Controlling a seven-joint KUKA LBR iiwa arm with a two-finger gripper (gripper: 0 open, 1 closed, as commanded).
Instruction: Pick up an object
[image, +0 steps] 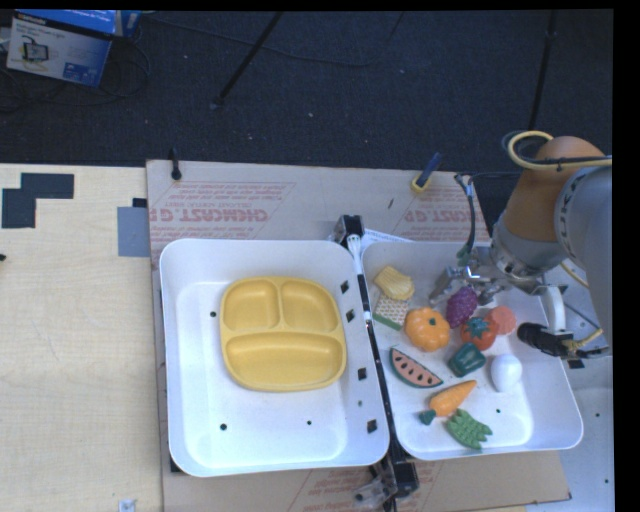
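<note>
The hand (468, 283) is being held low over the right bin (545, 425), at its upper middle, right above the purple grape bunch (461, 306). Metal parts of the hand are being seen touching or just over the grapes, but how far it is spread cannot be told, and nothing is being shown clearly gripped. The grapes are still being supported by the bin floor as far as can be judged, wedged between the orange pumpkin (427, 329) and the red tomato (483, 331). Other candidates are lying untouched nearby: watermelon slice (414, 369), carrot (452, 397), white egg (506, 373), yellow cheese piece (394, 283). In the left bin (190, 400) a yellow divided tray (282, 333) is sitting. Progress is being judged as early: the approach looks done, while grasp and lift are not yet confirmed. Clutter around the grapes is being flagged as a risk for a clean grip.
</note>
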